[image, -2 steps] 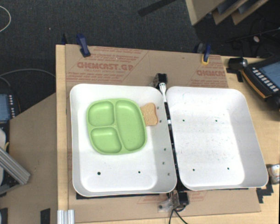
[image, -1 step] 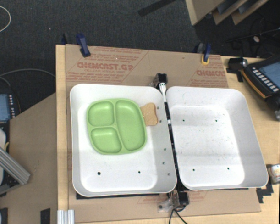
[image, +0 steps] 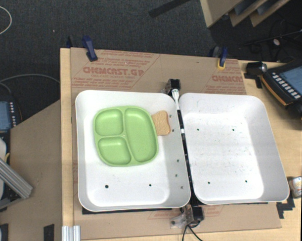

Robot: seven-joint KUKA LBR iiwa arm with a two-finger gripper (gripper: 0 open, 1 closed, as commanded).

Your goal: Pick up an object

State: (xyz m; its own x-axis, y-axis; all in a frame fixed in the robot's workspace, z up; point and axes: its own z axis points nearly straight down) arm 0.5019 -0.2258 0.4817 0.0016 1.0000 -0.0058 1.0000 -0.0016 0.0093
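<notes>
A green divided plate (image: 124,136) with three compartments lies in the left white bin (image: 128,191), toward its upper part. A tan, toast-like slice (image: 162,123) rests against the plate's upper right rim, partly on the bin floor.
The right white bin (image: 229,150) sits beside the left one, its floor speckled with small dark marks. Both bins rest on a cardboard sheet (image: 118,67) held by blue clamps (image: 89,47). A tablet-like device (image: 286,82) lies at the far right, cables at the front edge.
</notes>
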